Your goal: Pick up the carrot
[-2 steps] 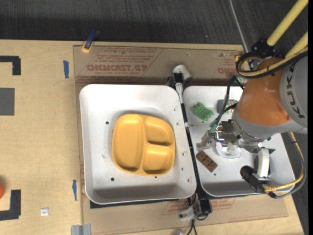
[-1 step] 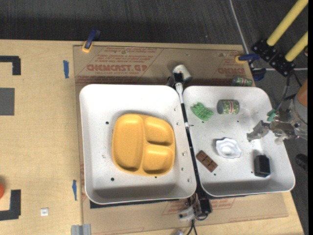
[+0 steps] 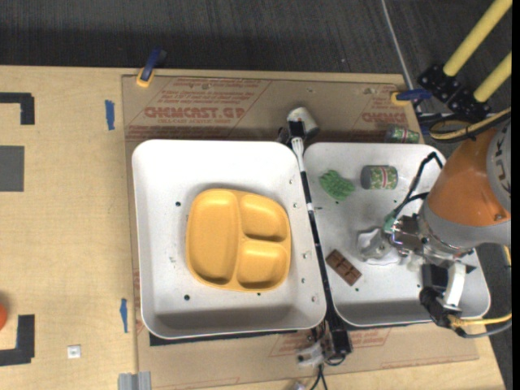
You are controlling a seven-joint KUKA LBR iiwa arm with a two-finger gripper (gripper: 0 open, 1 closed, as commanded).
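Claw [image 3: 380, 246] hangs low over the centre of the right bin [image 3: 471, 311], open or closed I cannot tell. In that bin: green lump [image 3: 335, 184] at 11 o'clock, small can [image 3: 379, 176] at 12, brown bar [image 3: 343, 266] at 7, near the claw. Left bin [image 3: 158, 218] holds a yellow divided plate [image 3: 239, 238]. Brown sheet [image 3: 195, 108] under the bins reads "CHEMCAST GP". Carrot: cannot place it for sure. An orange blob [image 3: 2, 317] is cut off at the surface's 9 o'clock edge, well apart from the bins.
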